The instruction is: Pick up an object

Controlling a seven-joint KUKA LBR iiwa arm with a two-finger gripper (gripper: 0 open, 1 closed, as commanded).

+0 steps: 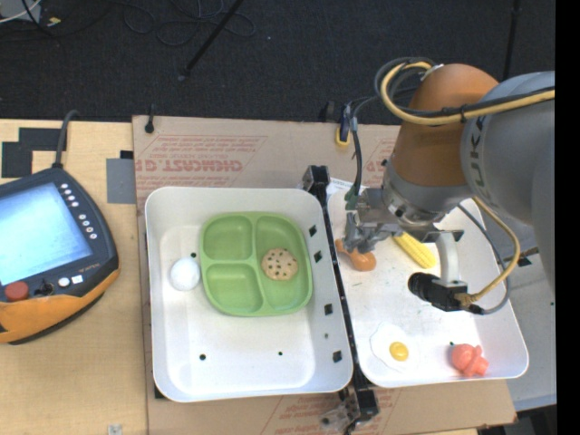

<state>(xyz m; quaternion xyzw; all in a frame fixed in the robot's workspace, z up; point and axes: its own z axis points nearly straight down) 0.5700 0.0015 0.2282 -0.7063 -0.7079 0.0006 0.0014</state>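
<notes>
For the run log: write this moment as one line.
claw: over orange piece, right bin | grasp: unconfirmed | cookie: on green tray

A single fixed camera looks down at a slant from above the near edge of the worktop [91,352], taking in both white bins [236,370] at middling range, with the arm [471,143] entering from the right.

You get a bright, even light from above. The two shallow white plastic bins [181,352] glow almost too white, shadows stay soft, and the dark back floor [227,53] looks grainy.
</notes>
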